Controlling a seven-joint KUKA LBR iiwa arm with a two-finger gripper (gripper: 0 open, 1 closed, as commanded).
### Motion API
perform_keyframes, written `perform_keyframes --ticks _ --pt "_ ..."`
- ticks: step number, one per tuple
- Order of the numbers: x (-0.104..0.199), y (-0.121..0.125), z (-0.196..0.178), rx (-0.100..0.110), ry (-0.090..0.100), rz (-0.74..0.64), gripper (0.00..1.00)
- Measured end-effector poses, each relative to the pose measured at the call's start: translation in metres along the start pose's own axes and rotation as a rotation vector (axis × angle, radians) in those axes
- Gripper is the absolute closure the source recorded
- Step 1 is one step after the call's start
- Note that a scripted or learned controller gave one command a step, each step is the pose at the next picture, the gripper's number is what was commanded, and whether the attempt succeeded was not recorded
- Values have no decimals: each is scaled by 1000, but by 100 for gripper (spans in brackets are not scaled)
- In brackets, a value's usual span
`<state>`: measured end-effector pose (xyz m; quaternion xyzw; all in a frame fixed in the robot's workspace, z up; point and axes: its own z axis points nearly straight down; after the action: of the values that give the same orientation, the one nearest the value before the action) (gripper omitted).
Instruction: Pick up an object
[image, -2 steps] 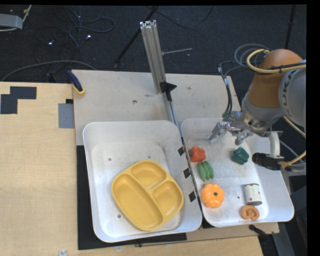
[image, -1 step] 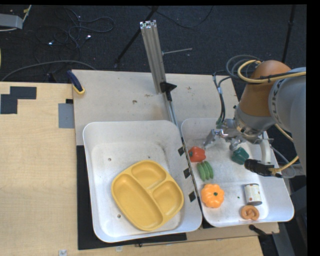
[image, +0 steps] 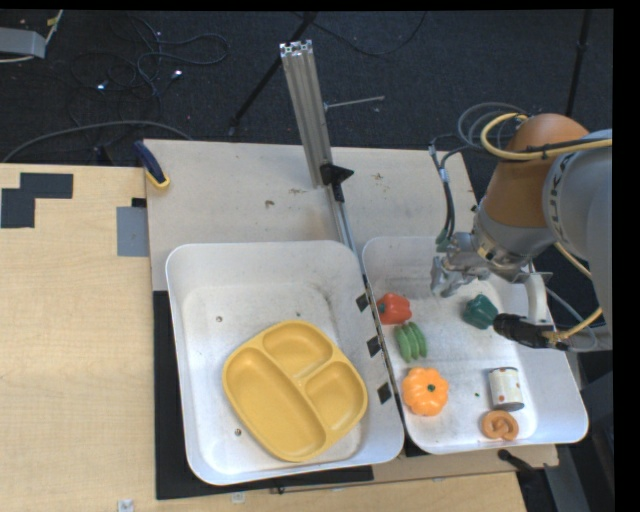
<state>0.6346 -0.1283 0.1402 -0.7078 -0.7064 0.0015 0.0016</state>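
— Scanning from the left, what lay where?

— On the worktop (image: 250, 190), the left bin (image: 200, 290) carried a yellow divided plate (image: 293, 389). The right bin (image: 555, 410) carried the candidates: a red pepper (image: 394, 308) and a green vegetable (image: 411, 341) near the divider, an orange pumpkin (image: 424, 391) below them, then a teal piece (image: 480, 311), a small can (image: 504, 388) and a doughnut-shaped ring (image: 499, 426) further right.

— And the hand?

— The hand (image: 452, 277) hung over the far part of the right bin, just left of the teal piece and apart from the red pepper. Nothing sat between its fingers; how far they were spread, I could not tell.

— How should the step have been done well?

— My judgement: choose the nearest free-standing item, likely the teal piece, centre above it, drop straight down, and close only once the fingers straddled it, staying away from the bin wall.
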Motion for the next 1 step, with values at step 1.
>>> perform_keyframes --ticks 1 --pt "4 -3 -61 -8 -1 -3 100"
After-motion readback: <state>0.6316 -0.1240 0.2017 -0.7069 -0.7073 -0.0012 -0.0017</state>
